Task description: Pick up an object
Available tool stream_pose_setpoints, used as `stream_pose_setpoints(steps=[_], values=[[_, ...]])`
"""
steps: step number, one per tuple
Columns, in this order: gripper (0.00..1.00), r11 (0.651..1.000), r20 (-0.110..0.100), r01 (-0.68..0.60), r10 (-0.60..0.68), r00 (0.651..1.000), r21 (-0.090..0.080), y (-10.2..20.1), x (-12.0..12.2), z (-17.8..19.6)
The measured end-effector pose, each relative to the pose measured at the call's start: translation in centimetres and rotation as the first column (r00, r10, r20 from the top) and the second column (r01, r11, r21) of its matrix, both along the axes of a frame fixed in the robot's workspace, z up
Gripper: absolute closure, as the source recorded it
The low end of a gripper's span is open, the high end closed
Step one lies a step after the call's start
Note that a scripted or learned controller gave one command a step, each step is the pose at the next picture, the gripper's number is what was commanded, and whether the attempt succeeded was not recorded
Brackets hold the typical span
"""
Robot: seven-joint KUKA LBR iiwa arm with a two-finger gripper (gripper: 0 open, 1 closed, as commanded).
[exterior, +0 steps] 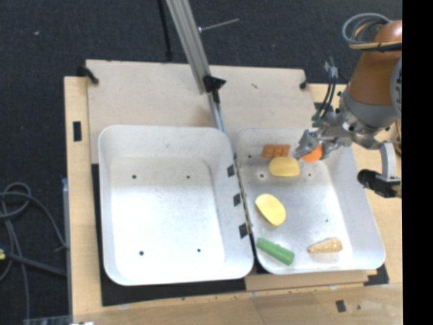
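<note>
Right bin (358,239): yellow piece (284,167) and brown block (275,151) at back, yellow oval (270,209) mid, green cylinder (275,251) and tan wedge (325,246) at front. Gripper (312,145) above back right corner, fingers pinching an orange piece (312,154). Left bin (169,202) alongside.

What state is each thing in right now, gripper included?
Gripper: over the right bin's far edge, an orange piece at its tip; grip unclear.
Orange piece: at the gripper tip.
Brown block: lying flat, touching the yellow lump.
Yellow lump: resting.
Yellow oval: lying flat, apart.
Green stick: lying by the near rim.
Tan wedge: lying flat.
</note>
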State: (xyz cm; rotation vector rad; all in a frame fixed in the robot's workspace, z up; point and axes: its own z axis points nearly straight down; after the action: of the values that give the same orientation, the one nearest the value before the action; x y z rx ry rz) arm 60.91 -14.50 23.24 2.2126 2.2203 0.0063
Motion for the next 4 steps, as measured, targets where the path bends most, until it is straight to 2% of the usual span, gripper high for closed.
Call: stream_pose_setpoints(steps=[1,4], values=[[1.0,1.0,-0.001,-0.001,0.001,1.0,0.001,-0.1,0.1,5.1],[1.0,1.0,-0.007,-0.003,0.003,1.0,0.003,14.1,-3.4,5.9]])
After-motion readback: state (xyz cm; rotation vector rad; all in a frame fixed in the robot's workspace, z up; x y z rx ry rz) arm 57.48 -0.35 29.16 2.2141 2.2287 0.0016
